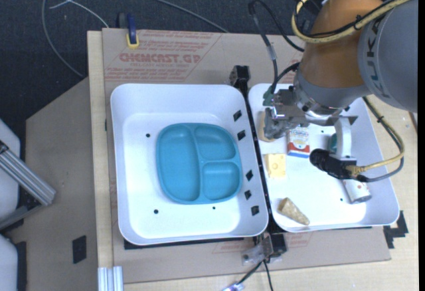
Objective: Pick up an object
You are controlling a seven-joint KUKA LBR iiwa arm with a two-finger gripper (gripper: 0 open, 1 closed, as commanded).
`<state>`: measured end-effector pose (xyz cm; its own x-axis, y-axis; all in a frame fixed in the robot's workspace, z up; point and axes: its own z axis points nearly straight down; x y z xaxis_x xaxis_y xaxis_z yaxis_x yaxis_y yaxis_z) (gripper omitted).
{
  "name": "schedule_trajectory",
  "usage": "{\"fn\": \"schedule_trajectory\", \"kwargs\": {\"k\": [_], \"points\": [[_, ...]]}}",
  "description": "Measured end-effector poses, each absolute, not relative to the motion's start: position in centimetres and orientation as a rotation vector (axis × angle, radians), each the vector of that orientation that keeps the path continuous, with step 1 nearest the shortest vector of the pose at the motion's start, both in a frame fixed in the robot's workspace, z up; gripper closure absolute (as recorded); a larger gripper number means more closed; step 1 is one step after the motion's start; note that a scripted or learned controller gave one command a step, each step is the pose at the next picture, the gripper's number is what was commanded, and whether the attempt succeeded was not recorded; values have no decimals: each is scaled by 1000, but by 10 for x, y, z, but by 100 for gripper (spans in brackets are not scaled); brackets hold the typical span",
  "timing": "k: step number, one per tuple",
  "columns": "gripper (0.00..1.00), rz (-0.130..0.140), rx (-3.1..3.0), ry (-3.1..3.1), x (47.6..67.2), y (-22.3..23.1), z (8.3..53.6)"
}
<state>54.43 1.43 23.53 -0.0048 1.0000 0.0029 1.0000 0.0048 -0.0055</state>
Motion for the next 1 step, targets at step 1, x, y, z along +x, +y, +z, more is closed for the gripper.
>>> {"fn": "schedule_trajectory", "kwargs": {"k": [1], "points": [[100, 0, -2210, -2225, 523, 70, 242]]}}
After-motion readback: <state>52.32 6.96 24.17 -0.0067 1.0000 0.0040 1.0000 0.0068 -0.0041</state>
